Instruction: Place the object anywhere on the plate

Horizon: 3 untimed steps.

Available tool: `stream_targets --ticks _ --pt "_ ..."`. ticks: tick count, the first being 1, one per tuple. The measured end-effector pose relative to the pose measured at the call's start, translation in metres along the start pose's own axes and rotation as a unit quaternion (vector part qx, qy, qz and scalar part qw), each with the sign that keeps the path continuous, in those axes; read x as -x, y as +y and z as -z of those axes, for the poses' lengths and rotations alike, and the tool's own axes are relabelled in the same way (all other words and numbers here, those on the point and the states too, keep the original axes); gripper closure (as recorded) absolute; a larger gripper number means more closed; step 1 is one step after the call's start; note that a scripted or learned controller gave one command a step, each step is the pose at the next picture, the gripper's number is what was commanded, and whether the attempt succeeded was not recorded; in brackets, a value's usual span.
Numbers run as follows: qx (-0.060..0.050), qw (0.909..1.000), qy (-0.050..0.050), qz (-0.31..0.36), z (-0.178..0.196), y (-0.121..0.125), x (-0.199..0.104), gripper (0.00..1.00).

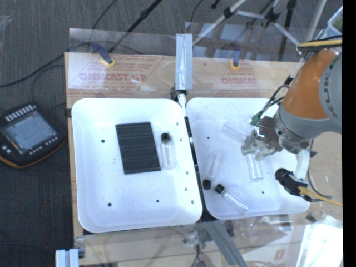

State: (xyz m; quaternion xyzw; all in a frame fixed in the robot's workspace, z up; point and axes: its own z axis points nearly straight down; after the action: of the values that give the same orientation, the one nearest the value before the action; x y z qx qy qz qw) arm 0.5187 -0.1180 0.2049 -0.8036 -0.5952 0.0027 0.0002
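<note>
A dark ridged rectangular plate [137, 147] lies flat in the left bin [94, 204]. A clear vial with a black cap [167, 149] lies just right of the plate, beside it and not on it. Several more clear vials lie in the right bin [267, 204]: one [232, 131] near its middle, one [255, 169] directly under the gripper, and two black-capped ones [211, 170] [230, 198] toward the front left. My gripper [255, 147] hangs over the right bin, just above the vial beneath it. Nothing shows between its fingers.
The grey and orange arm [311, 99] covers the right bin's far right side. A raised rim [192, 149] divides the two bins. A black handheld pendant [28, 133] lies on the floor to the left, off the bench.
</note>
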Motion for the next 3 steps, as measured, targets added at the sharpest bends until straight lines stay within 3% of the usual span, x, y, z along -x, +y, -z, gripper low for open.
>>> stream_targets --ticks 1,2,3 --pt "-0.001 0.9983 0.001 0.058 -0.022 -0.005 -0.067 1.00" --pt "0.001 0.9807 0.001 0.196 -0.020 0.019 -0.136 1.00" --pt "0.000 0.9628 0.001 0.270 0.012 -0.021 -0.223 1.00"
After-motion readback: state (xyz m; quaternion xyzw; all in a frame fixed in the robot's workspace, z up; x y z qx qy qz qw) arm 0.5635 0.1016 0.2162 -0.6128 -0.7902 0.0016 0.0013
